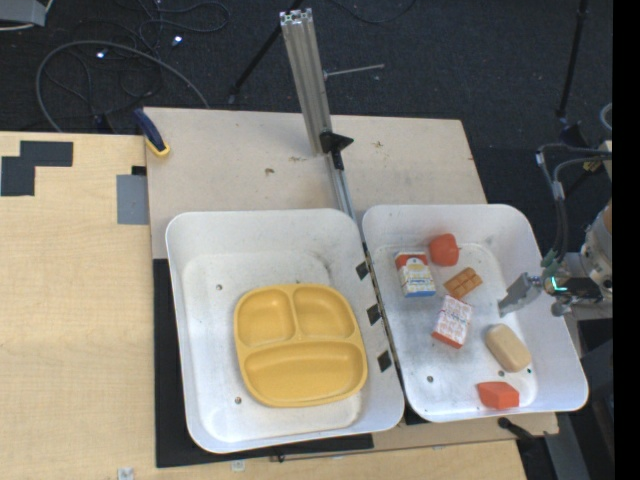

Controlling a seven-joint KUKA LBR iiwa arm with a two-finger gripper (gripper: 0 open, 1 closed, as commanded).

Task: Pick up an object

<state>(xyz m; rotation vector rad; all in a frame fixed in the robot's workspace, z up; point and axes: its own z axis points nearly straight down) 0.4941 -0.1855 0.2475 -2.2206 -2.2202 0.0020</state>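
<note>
The grey two-finger gripper (522,293) hangs at the right bin's (560,393) right wall, whether parted or closed cannot be told. The tan oblong block (508,348) lies just nearer; descending there risks striking the wall.

Even overhead light is falling across the bench (400,158), leaving the two white bins bright but not blown out. The left bin (200,268) is showing only faint shading along its inner rim. The yellow tray (298,346) is casting a thin, soft shadow on its lower edge. The dark floor (450,48) beyond the bench is sinking into near black, with cables barely showing. The picture is looking slightly soft and grainy, and the small items in the right bin (520,230) are lacking fine detail.
</note>
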